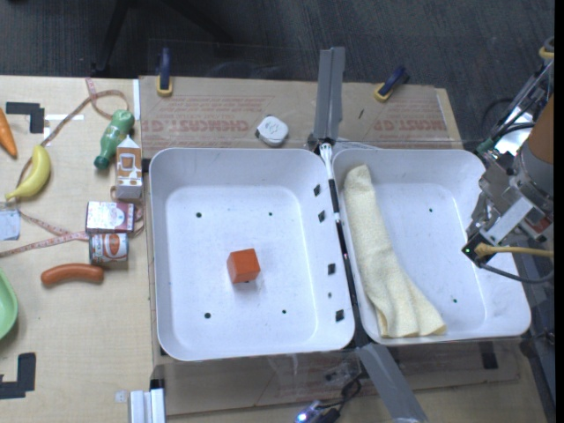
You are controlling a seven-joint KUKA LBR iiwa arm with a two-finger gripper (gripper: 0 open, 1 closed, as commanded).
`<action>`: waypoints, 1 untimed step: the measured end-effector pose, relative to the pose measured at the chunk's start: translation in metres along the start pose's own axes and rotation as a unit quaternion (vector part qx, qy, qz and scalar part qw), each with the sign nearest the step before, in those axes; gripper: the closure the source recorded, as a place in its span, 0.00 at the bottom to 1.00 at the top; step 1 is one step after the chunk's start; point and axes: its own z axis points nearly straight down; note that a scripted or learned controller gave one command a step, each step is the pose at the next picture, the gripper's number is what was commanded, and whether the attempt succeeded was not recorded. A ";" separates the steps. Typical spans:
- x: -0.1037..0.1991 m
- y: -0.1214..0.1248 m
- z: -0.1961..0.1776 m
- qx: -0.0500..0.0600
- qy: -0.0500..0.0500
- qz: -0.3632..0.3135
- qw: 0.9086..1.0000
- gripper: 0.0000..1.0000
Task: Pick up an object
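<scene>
Two white bins sit side by side on the worktop [70, 342]. The left bin [176, 324] holds one orange cube [243, 265], lying on the floor a little below centre, well apart from every wall. The right bin [502, 320] holds a yellow towel [383, 254], a long crumpled strip running along the bin's left wall from the top end down to the bottom edge.

The claw [504, 211] hangs over the right rim of the right bin, at the end of the grey arm [539, 152] reaching in from the right. It is well apart from the towel and further still from the cube. How far open it is cannot be told (too small and seen side-on), and nothing shows in its grip.

Clutter left of the bins: banana [31, 173], carrot [7, 135], green bottle [115, 137], small carton [129, 167], red and white box [110, 216], can [109, 248], sausage [72, 275] and the edge of a green plate [4, 305]. A round tape measure [272, 130] lies on the cardboard sheet [220, 117] above the left bin.
</scene>
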 end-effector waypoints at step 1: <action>0.037 -0.043 0.033 0.000 0.000 0.169 0.986 1.00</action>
